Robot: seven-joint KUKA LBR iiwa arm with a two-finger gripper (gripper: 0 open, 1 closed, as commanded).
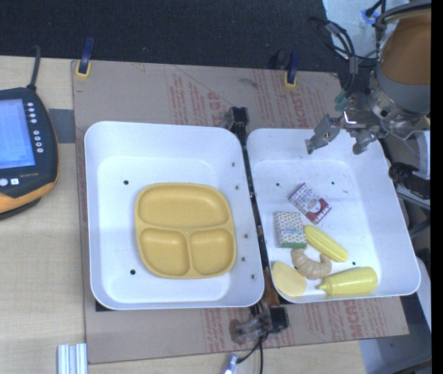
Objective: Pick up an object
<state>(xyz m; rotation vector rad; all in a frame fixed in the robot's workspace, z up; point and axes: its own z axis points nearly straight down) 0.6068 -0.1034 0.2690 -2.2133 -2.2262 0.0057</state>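
Though its print is too small to read, the red-and-white packet point(310, 202) lies mid-way in the right white bin point(377, 201), beside a green-patterned packet point(289, 228). Toward that bin's near edge, the yellow plastic corn cob point(325, 242) runs diagonally and the yellow squeeze bottle point(349, 280) lies lengthwise, cap pointing left. The two-finger gripper point(338, 140) hangs over the bin's far edge, fingers spread wide, holding nothing.

Robotics lab bench: cardboard sheet point(206, 92) clamped w/ blue clips point(86, 55) to a wooden table point(26, 287), two white bins point(101, 209) side by side, teach pendant w/ lit screen point(7, 150) far left, cabled grey-orange arm point(405, 53) far right.
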